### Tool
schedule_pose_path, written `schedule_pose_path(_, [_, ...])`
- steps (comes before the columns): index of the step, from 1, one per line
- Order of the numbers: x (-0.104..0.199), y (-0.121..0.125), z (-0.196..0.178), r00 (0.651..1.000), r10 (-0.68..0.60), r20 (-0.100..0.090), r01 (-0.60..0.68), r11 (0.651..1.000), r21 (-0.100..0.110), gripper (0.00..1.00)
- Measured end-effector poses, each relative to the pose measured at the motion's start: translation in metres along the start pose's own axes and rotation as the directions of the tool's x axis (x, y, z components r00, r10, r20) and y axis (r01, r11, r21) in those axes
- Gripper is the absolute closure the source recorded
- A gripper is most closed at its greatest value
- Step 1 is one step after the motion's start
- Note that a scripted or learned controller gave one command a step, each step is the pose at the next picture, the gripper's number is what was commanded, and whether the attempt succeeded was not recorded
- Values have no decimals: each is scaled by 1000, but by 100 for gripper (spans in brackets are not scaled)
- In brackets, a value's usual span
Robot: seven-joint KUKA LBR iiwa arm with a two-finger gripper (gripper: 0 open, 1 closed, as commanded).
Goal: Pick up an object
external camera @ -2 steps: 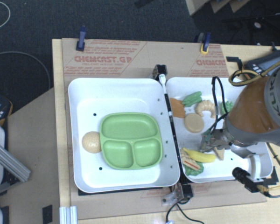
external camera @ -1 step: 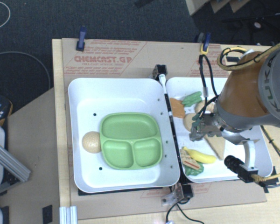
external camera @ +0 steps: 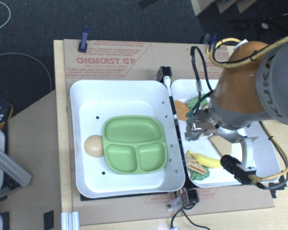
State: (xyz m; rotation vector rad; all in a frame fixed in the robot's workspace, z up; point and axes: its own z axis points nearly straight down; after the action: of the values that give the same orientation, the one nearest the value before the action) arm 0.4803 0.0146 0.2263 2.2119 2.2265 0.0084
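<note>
The green divided tray [external camera: 134, 143] lies in the left bin [external camera: 81, 99]; a beige ball [external camera: 93, 146] touches the tray's left side; a banana [external camera: 205, 160] lies right of it.

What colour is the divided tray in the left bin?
Light green; the tray shows plainly in the camera view, beside a tan ball.
</note>
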Motion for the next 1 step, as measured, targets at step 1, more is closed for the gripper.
schedule_pose_path(1, [-3, 0, -8, 1000, 4, 2, -4, 1000, 2, 100])
